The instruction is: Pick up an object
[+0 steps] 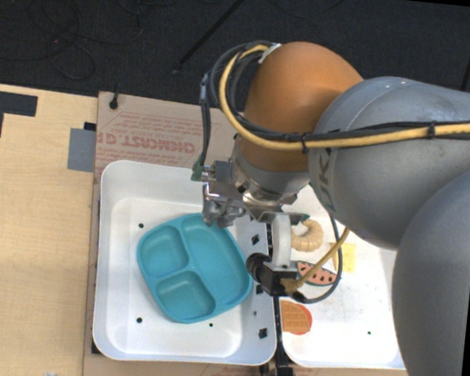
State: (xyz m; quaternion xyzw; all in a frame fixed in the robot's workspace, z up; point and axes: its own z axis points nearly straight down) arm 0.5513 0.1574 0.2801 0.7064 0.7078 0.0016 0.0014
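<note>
A teal divided plate (190, 272) lies tilted in the left white bin (111, 312). My gripper (215, 211) hangs straight down over the plate's far right rim, at or just above it. The big orange and grey wrist above hides most of it. Nothing shows clearly held in it. In the right bin (369, 341) lie a beige croissant-shaped piece (309, 233), a watermelon slice (318, 277), an orange round piece (295, 318) and a yellow piece (346, 256).
The two bins meet along a middle wall (275, 314) close to the plate's right edge. Black cables (307, 292) loop down from the wrist over that wall. The arm covers much of the right bin. Cardboard (148, 135) lies under the bins.
</note>
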